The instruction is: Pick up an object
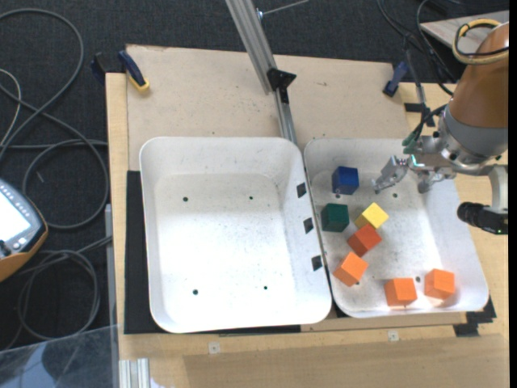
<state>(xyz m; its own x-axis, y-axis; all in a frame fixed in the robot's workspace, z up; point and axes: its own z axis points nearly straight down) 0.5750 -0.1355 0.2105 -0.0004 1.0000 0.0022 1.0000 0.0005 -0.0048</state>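
The right bin [472, 253] holds seven blocks. The arm [482, 87] hangs over it. Its gripper [409, 175] is open with nothing in it, above the yellow block [374, 215]. Next, it should go down and squeeze.

Bright, even light; soft shadows; sharp.

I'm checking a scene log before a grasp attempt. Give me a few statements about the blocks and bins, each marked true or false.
1. All the blocks lie in the right bin. True.
2. The blue block sits nearest the bench's front edge. False: it lies farthest back; two orange ones sit near the front.
3. The green block lies between the blue block and the bin divider side, left of the yellow block. True.
4. The gripper holds the yellow block. False: nothing is seen between its fingers.
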